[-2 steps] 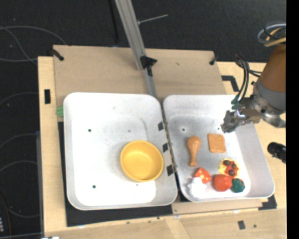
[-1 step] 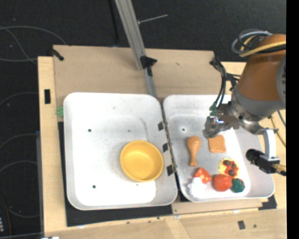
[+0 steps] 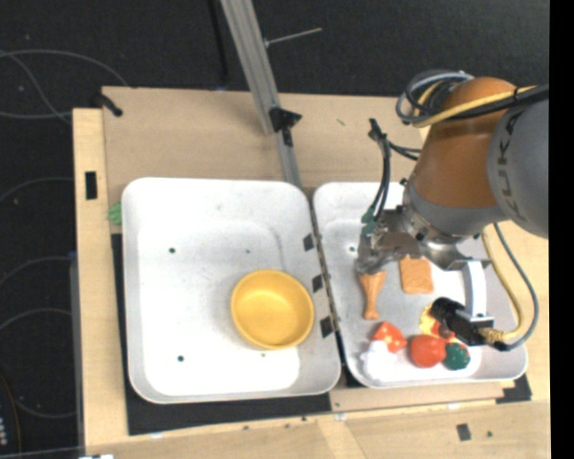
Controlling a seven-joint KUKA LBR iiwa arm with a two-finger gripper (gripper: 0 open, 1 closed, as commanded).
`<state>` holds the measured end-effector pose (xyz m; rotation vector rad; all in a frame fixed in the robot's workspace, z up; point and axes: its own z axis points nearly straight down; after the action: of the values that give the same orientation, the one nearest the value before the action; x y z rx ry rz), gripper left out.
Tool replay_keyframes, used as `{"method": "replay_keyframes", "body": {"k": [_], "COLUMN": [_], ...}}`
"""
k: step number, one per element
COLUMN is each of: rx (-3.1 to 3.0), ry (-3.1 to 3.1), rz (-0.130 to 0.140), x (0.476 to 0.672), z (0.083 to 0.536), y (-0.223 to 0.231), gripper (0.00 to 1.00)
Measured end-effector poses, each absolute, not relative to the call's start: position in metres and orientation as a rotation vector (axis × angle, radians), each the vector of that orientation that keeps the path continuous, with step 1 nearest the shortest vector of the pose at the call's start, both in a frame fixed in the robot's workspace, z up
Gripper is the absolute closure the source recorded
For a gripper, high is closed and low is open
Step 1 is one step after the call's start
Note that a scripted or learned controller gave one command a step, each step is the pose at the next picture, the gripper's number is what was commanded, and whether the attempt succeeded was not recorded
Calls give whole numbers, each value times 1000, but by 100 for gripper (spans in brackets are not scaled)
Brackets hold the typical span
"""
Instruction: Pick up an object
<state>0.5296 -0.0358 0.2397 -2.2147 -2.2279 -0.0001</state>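
My gripper (image 3: 371, 256) hangs low over the left part of the right bin (image 3: 337, 208), under the orange wrist. Just below it lies a tan toy drumstick (image 3: 371, 296), its upper end right at the gripper's tip. I cannot make out whether the gripper touches it. A flat orange square piece (image 3: 416, 275) lies just to the right of the gripper. Along the bin's front edge sit a small red-orange piece (image 3: 387, 336), a white piece (image 3: 375, 360), a red tomato-like ball (image 3: 426, 350) and a green piece (image 3: 456, 357).
A yellow bowl (image 3: 272, 308) stands upright in the front right part of the left bin (image 3: 172, 228). A slanted metal pole (image 3: 258, 75) rises behind the bins, ending at the wall between them. Bench edges surround both bins.
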Motion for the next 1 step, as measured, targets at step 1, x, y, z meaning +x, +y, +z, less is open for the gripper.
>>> {"method": "replay_keyframes", "body": {"k": [1], "rx": [-2214], "ry": [-2228], "rz": [-4], "x": [521], "z": [249], "y": [18], "gripper": [100]}}
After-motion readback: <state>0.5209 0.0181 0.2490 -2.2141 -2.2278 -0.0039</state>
